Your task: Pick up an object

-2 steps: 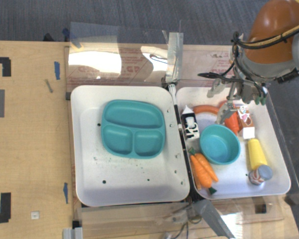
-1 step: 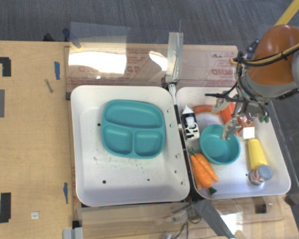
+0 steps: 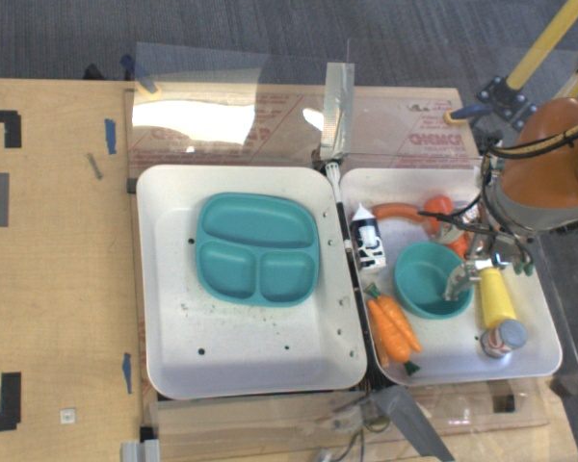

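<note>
My gripper (image 3: 469,275) sits over the right bin (image 3: 535,359), at the 3 o'clock rim of the teal bowl (image 3: 426,279). One metal finger (image 3: 457,285) dips inside the bowl's rim, looks like it's touching the inner wall. Can't tell how wide I'm open; nothing visibly clamped between the fingers.

Yellow bottle (image 3: 496,301) lies just at 3 o'clock of the bowl, grey cap (image 3: 506,335) pointing to 6. Carrot (image 3: 393,328) lies at the bowl's 7 o'clock, touching or just beside it. Black-and-white bottle (image 3: 367,240) at 10 o'clock by the bin's left wall. Orange pieces (image 3: 409,211) at 12 o'clock.

Left bin (image 3: 164,287) holds a teal divided plate (image 3: 257,248), well apart from me, at 9 o'clock.
</note>
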